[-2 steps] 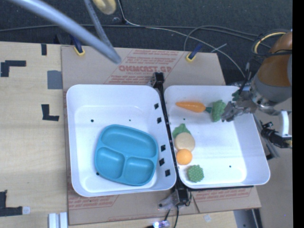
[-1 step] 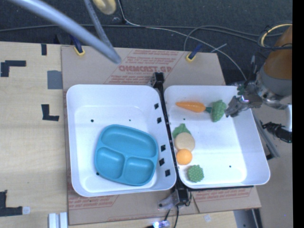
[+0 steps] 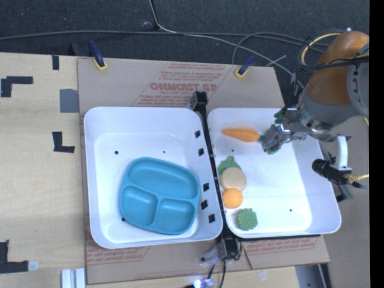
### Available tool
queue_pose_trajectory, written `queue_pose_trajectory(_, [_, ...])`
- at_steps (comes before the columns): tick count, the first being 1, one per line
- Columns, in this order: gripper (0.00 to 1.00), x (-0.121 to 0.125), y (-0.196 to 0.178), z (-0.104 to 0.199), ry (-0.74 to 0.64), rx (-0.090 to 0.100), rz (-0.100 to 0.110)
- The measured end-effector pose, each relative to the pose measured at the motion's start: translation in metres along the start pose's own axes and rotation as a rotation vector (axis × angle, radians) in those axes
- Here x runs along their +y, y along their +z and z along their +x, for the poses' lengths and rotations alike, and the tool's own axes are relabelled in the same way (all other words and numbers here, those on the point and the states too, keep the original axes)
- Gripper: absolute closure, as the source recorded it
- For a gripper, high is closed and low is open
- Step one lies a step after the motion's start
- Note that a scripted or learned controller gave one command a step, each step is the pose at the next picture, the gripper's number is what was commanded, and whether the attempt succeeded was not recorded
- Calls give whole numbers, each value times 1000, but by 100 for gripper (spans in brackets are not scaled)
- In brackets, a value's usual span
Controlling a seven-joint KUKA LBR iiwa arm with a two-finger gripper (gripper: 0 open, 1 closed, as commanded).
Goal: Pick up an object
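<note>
The right bin (image 3: 300, 179) holds an orange carrot (image 3: 240, 135) near its far left corner. Along that bin's left wall lie a pale round piece with a green leaf (image 3: 231, 176), a small orange ball (image 3: 233, 198) and a green broccoli-like piece (image 3: 246, 219). My gripper (image 3: 271, 143) hangs over the far part of the right bin, just right of the carrot's tip. Its dark fingers point down and left, and I see nothing between them.
The left bin (image 3: 102, 161) holds a blue divided tray (image 3: 159, 195). A black divider (image 3: 205, 155) separates the two bins. Cables (image 3: 258, 41) run over the bench behind the bins. Two clamps (image 3: 98, 59) pin the cardboard at the back.
</note>
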State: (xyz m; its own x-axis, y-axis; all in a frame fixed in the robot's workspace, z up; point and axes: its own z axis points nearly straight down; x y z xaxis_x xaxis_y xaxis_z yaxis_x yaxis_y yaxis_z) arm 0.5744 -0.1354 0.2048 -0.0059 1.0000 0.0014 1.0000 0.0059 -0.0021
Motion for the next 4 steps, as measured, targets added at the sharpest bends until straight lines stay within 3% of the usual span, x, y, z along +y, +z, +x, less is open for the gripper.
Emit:
queue_pose_trajectory(1, [100, 0, -6, 62, -1, 1, -1])
queue_pose_trajectory(4, [100, -17, -14, 207, -1, 0, -1])
